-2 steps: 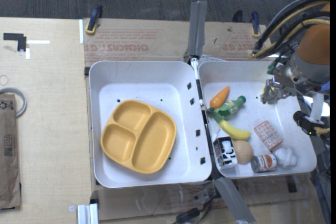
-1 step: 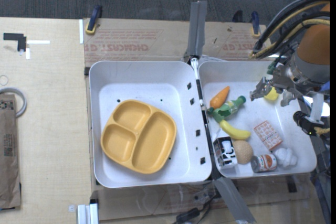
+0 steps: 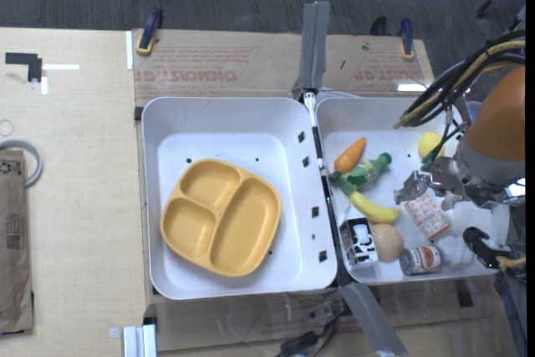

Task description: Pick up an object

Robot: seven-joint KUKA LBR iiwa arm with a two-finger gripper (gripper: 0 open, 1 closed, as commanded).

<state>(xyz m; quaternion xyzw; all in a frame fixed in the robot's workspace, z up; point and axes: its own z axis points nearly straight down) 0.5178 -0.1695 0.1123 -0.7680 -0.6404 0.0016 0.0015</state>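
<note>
Several small things crowd the right-hand white bin [image 3: 368, 109]; the gripper [image 3: 425, 184] hangs just above the red-and-white flat packet [image 3: 428, 217], its grip impossible to tell.

Carrot [image 3: 350, 153], bottle [image 3: 365, 170], banana [image 3: 373, 208], right bin [image 3: 368, 107]

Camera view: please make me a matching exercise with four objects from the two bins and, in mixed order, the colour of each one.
Objects:
1. divided plate
2. carrot
3. bottle
4. banana

Colours:
A. green
B. bright yellow
C. orange
D. mustard yellow

Pairs: 1-D, 2-C, 3-A, 4-B

The divided plate lies in the left bin; the other three lie in the right bin.
</note>
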